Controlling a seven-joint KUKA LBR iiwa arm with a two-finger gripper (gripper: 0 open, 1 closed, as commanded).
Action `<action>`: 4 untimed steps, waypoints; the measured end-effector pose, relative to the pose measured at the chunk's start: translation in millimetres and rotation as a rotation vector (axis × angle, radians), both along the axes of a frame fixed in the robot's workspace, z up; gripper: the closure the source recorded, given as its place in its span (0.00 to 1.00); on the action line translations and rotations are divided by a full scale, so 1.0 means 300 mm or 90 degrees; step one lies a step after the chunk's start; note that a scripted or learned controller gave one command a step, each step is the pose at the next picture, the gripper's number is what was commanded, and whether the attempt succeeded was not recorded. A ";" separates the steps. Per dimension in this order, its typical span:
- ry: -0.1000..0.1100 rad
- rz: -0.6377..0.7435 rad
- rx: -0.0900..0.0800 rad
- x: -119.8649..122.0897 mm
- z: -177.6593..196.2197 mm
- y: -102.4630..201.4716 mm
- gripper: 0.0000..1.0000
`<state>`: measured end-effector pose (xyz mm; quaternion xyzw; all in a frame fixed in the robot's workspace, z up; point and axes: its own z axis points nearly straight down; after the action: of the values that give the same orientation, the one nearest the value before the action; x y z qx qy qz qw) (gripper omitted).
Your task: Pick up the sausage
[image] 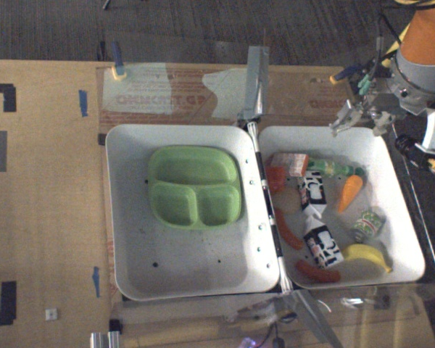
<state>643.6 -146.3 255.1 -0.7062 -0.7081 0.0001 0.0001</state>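
Note:
A red sausage (319, 271) lies near the front wall of the right bin (409, 227). A second red sausage-like piece (288, 230) lies along that bin's left wall. My gripper (361, 120) hangs over the bin's back edge at the upper right, well away from both pieces. Its fingers are spread and hold nothing.
The right bin also holds a carrot (350, 192), a banana (367, 256), a green can (368, 223), two cow-patterned cartons (322, 245), a red box (290, 164) and a green bottle (337, 170). In the left bin (130, 252) lies a green divided plate (194, 185).

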 end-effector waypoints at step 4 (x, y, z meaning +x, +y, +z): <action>0.002 -0.505 -0.001 -0.370 -0.238 0.284 1.00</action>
<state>532.7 -61.2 183.7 -0.9248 -0.3804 0.0013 0.0006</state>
